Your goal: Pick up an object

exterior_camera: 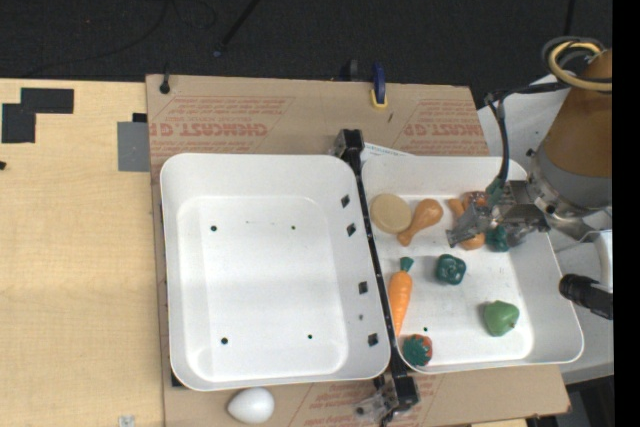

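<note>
Two shallow white bins sit side by side on the bench: the left bin and the right bin, which holds the toys. The arm enters from 3 o'clock, and its gripper hangs low over the right bin's upper half; whether its pincer is open or closed cannot be told, since small orange and teal pieces crowd around it. At 9 o'clock from the gripper lies a tan gourd-shaped toy. At 7 o'clock, near it, sits a dark green pepper, and at 5 o'clock a lighter green toy. A carrot lies along the divider, a red-and-green toy just below it. A white egg rests outside the bins.
</note>
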`<state>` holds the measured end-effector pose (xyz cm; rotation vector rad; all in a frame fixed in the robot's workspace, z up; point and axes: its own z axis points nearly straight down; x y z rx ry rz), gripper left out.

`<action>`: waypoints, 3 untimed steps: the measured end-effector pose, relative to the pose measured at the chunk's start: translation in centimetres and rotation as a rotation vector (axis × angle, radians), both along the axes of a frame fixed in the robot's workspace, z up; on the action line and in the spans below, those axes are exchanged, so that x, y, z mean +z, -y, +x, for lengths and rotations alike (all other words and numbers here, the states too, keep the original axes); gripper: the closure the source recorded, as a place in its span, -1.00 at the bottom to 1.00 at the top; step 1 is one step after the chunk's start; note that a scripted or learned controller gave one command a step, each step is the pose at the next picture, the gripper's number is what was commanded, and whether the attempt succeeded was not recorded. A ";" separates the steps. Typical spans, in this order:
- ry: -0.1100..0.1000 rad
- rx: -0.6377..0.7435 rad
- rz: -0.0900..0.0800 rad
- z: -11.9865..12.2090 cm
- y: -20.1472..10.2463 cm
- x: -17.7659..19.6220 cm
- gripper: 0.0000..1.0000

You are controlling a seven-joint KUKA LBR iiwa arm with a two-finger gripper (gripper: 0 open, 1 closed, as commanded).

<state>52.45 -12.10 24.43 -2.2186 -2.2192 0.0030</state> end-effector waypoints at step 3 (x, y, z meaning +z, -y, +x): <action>0.004 0.002 -0.001 3.7 -3.5 -15.4 1.00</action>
